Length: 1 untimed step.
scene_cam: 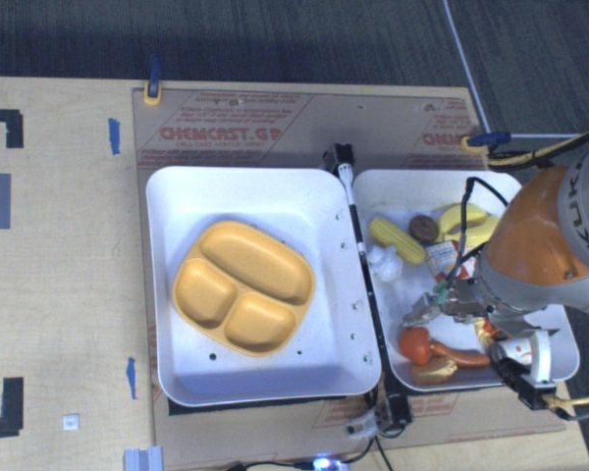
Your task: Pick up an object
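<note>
The right bin (371, 196) holds several small objects. A yellow corn cob (397, 239) lies at its upper left beside a brown round piece (424, 228) and a yellow banana (468, 222). Near the front edge sit a red round object (415, 344) and an orange carrot-like piece (454, 363). My gripper (440, 305) hangs low in this bin, just above and to the right of the red object, under the arm's orange band (535, 238). Nothing can be seen held in it.
The left bin (167, 263) holds a yellow three-compartment tray (242, 286). A small clear white item (381, 260) and a small printed packet (440, 255) lie mid right bin. A black divider strip (361, 263) runs between the bins. Cardboard lies under both.
</note>
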### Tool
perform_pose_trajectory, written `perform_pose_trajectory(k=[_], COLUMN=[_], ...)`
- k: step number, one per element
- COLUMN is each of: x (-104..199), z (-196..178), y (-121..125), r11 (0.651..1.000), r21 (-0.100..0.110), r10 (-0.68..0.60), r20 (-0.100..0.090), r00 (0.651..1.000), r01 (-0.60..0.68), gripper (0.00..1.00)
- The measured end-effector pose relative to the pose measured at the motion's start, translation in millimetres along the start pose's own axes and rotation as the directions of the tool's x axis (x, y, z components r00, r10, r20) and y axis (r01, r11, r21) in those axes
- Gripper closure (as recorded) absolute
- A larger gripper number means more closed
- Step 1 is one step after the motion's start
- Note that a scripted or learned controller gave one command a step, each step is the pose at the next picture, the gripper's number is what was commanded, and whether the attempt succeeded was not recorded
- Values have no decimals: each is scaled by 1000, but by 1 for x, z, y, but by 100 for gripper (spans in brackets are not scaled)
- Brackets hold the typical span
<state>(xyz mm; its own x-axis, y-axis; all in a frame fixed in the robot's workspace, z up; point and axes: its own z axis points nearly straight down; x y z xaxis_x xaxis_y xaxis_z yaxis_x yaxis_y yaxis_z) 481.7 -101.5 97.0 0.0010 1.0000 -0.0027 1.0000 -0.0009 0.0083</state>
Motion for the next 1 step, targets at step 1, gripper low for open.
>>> perform_pose_trajectory(k=[1], x=[0], z=[-10], y=[1], r11=[1000], r21=[-3], r10=[0], r20=[1], r00=[1000], r01=[0], gripper=[100])
